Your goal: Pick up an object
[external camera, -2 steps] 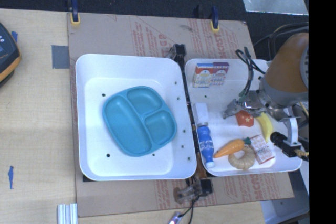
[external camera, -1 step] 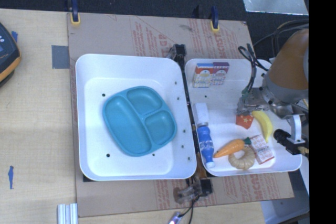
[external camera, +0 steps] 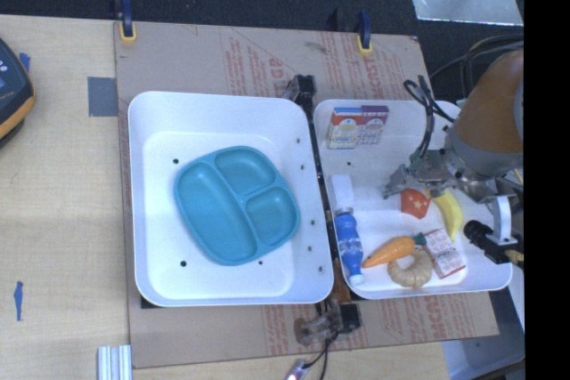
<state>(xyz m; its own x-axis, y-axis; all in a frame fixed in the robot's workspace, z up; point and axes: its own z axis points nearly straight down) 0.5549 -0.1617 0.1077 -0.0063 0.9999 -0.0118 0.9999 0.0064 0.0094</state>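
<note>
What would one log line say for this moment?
claw: over right bin, by red item | grasp: unconfirmed | left bin: blue tray

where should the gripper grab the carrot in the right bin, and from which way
Take the carrot across its thick middle, coming straight down. It lies flat and slanted, its sides open, but the bagel crowds its lower side, so the fit may be tight.

Blue divided plate (external camera: 236, 205); white bins (external camera: 142, 191); orange carrot (external camera: 389, 251); yellow banana (external camera: 450, 214); blue tube (external camera: 347, 243).
</note>
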